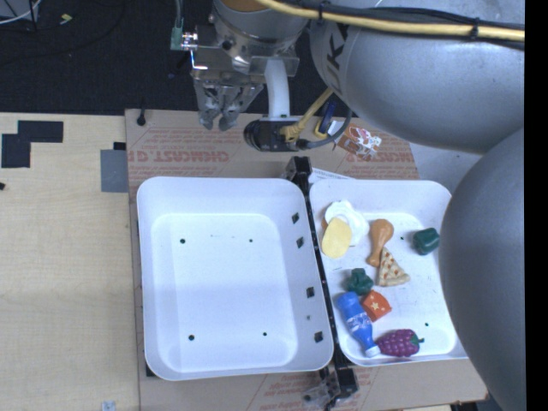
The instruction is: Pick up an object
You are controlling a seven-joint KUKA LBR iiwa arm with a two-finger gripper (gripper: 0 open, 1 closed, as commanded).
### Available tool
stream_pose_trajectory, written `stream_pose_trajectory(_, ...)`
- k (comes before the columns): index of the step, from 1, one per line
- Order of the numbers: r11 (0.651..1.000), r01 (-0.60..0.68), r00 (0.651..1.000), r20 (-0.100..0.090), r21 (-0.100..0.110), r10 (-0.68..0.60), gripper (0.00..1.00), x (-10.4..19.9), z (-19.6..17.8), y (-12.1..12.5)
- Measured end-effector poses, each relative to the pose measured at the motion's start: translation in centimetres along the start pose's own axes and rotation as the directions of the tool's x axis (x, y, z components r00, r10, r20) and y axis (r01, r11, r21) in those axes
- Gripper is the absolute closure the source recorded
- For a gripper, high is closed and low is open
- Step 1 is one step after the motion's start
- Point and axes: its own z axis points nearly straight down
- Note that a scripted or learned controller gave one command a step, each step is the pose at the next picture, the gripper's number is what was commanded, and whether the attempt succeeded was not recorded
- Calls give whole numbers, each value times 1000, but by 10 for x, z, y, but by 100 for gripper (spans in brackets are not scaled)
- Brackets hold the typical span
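The pincer [221, 110] hangs above the surface, apparently closed and empty, though its tips are hard to read. The toy foods [374, 281] lie well below-right of it, grouped in the right bin [441, 197] for picking.

Light wooden surface [60, 255] with a few dark grey patches near the left edge. On top, a brown cardboard sheet [171, 148] with red letters printed upside down. On the cardboard, two shallow white bins side by side, touching: left bin [158, 197] and right bin [432, 193]. Black clips [300, 171] along the join between the bins. Near the far edge of the cardboard, a small red and white sticker [364, 142].
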Motion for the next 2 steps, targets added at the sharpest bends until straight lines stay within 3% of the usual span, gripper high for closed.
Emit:
stream_pose_trajectory(1,1000,6,1000,-6,-15,-6,100,1,-53,-1)
stream_pose_trajectory(2,1000,7,1000,-6,-16,-7,100,1,-112,-1)
